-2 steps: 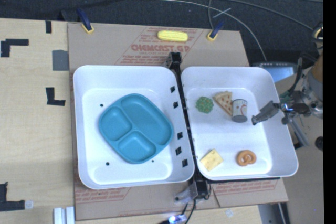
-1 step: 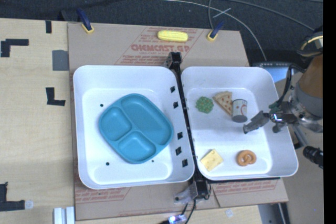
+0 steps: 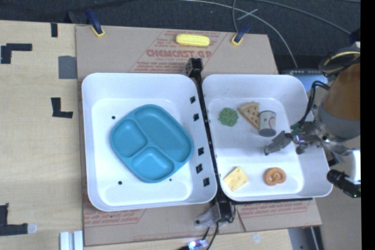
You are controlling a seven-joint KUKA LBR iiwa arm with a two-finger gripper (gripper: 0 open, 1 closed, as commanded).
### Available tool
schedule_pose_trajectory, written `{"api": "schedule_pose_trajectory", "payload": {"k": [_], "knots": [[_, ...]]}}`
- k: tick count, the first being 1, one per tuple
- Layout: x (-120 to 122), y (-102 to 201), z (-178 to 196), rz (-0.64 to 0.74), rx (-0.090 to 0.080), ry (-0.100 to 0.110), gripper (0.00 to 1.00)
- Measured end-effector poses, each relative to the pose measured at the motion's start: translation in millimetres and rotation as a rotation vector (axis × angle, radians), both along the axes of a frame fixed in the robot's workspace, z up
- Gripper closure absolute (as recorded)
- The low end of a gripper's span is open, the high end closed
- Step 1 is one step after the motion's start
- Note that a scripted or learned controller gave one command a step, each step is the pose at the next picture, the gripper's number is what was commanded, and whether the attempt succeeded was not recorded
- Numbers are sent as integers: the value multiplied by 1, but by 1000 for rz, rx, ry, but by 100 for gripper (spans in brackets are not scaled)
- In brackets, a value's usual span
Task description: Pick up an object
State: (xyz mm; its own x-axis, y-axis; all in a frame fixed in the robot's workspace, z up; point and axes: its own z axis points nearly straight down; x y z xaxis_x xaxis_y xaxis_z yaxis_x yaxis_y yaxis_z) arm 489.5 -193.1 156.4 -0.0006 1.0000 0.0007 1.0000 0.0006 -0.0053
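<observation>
The right bin (image 3: 293,88) holds several small objects. A green broccoli-like piece (image 3: 228,117) lies beside a tan wedge (image 3: 250,113), with a small grey can (image 3: 268,123) just right of the wedge. Near the front wall sit a yellow cheese block (image 3: 236,178) and a brown pretzel-like ring (image 3: 274,176). My gripper (image 3: 274,146) reaches in from the right and hangs just below the can, above the bin floor between the can and the ring. Nothing shows in its grasp.
The left bin (image 3: 94,126) carries a blue divided plate (image 3: 151,142). A yellow corn-like piece (image 3: 192,40) lies on the cardboard behind the bins. Black clips join the bins along the middle wall (image 3: 202,126). Cables run across the dark floor behind.
</observation>
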Motion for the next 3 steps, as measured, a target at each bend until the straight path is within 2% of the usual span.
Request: {"api": "schedule_pose_trajectory", "payload": {"k": [1,2,3], "knots": [[0,1,-64,0,1,1,0],[1,1,-51,1,1,-2,100],[4,-6,10,0,-3,-10,100]]}}
